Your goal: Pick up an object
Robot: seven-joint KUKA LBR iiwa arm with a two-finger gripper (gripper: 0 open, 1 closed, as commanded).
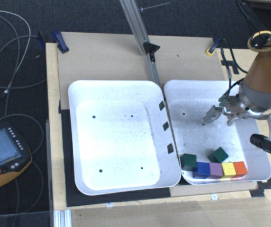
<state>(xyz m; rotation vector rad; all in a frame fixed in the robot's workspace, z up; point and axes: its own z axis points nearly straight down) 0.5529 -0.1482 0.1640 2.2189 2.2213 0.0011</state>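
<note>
I see my fingers point(219, 116) spread over the right bin point(192, 96), coloured blocks point(214, 164) lying below them.

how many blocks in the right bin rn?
6, all along the near edge: dark green block, blue, purple, yellow, orange, and a second green just behind the row. The arm may hide more.

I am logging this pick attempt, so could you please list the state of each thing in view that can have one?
Gripper: above the right bin, fingers spread, nothing between them.
Right bin: holds six blocks along its near edge.
Dark green block: tilted, apart from the gripper.
Second green block: flat, beside the blue block.
Left bin: no blocks inside.
Handheld controller: screen lit.
</note>
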